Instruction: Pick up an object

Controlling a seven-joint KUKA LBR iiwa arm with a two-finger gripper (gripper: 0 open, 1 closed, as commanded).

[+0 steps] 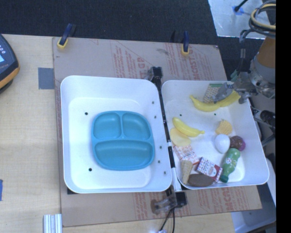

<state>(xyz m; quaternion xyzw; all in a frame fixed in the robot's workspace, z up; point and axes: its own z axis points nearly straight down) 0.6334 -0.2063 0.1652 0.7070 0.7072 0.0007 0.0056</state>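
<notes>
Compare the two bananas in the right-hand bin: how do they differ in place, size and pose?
The upper banana lies near the bin's far edge, right by the gripper; the lower banana lies nearer the bin's middle, towards the left wall. The upper banana looks longer; the lower banana looks shorter and stubbier. The upper banana curves like a smile, ends up; the lower banana slants down to the right. Both are yellow and lie flat in the right bin.

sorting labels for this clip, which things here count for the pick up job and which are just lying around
For the job:
- pincer
- upper banana by the pincer
- lower banana
- white egg
- green bottle
- right bin holding them

Just lying about:
- blue divided plate in the left bin
- yellow clamps
- handheld pendant
</notes>
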